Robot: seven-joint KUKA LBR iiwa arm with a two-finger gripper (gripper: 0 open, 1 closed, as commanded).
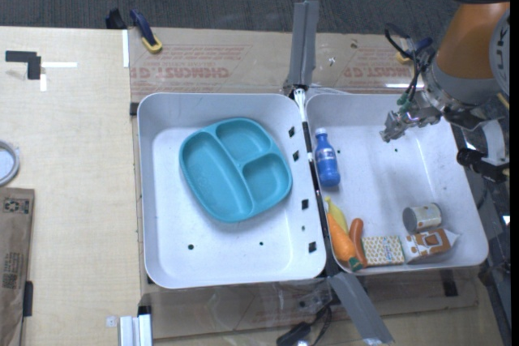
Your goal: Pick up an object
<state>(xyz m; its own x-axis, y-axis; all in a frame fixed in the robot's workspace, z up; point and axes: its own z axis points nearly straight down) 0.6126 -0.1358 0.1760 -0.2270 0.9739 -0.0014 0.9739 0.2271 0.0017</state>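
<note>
The gripper (395, 128) is hovering over the right bin (466, 174), its opening impossible to tell; the blue bottle (326, 159) is lying to its left by the divider, long axis running along that wall.

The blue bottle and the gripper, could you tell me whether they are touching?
Apart. The camera view shows bare white bin floor between the blue bottle, lying by the right bin's left wall, and the gripper near the bin's far right.
</note>
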